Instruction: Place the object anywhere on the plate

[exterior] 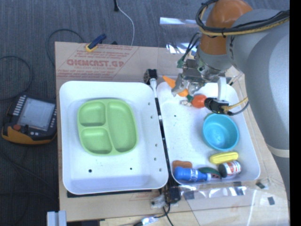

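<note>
Gripper (183, 89) is hovering at the right bin's far-left corner, fingers' state impossible to tell, among small orange toy pieces (199, 100). Green three-compartment plastic plate (107, 126) is sitting in the left bin. Risk: crowding against the wall may be causing a missed grasp.

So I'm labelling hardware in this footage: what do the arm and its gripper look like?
The arm has bulky, rounded light grey casing, with a glossy orange band above the wrist. Black cables loop around that band. Below sits a metallic grey gripper of blocky build, with thinner wires trailing off beside it.
</note>
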